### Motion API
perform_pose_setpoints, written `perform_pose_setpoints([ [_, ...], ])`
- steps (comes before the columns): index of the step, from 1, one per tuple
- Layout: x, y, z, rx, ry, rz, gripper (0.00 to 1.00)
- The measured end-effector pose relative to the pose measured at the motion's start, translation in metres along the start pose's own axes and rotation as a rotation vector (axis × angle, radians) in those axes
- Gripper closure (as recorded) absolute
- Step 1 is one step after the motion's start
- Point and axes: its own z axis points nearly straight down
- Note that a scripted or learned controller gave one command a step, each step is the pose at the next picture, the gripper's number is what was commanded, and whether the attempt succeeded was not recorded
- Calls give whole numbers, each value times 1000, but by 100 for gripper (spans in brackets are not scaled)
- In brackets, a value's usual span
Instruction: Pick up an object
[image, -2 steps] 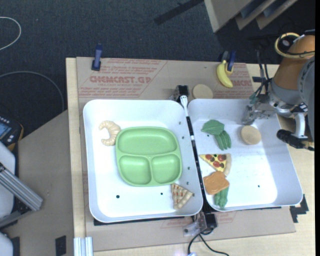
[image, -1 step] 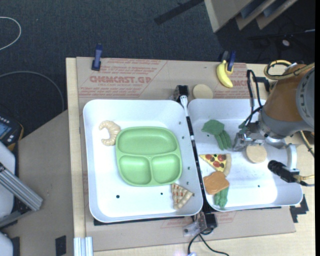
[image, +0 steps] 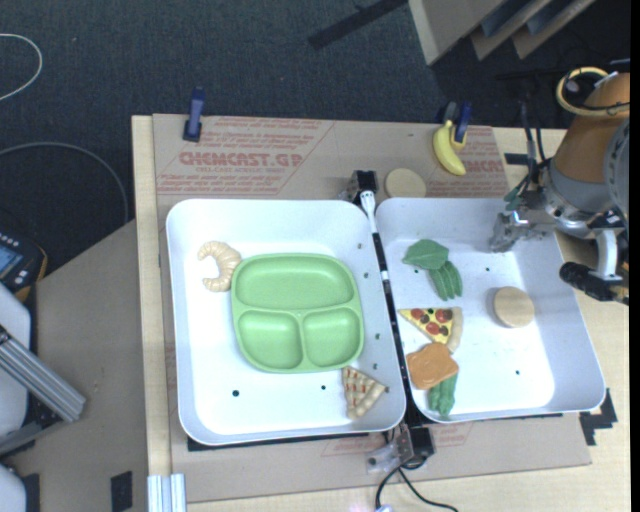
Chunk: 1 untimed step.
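Observation:
My gripper (image: 506, 230) hangs over the back right part of the right bin (image: 560, 385), at the end of the grey arm with its orange band (image: 590, 150). Nothing is visible in its grasp. In that bin lie a green leafy piece (image: 435, 265), a pizza slice (image: 432, 322), an orange toast piece (image: 432, 365) resting on a green pod (image: 443, 397), and a round beige biscuit (image: 513, 307). The biscuit is the nearest item, a little in front of the gripper.
The left bin (image: 200, 400) holds a green divided plate (image: 297, 310), a pale croissant-like piece (image: 220, 265) and a waffle wedge (image: 360, 390). Behind the bins on the cardboard are a banana (image: 450, 150), a beige disc (image: 405, 183) and a blue clamp (image: 193, 115).

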Motion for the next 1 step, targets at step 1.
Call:
perform_pose_setpoints([
  [1,3,-39,1,9,1,1,100],
])
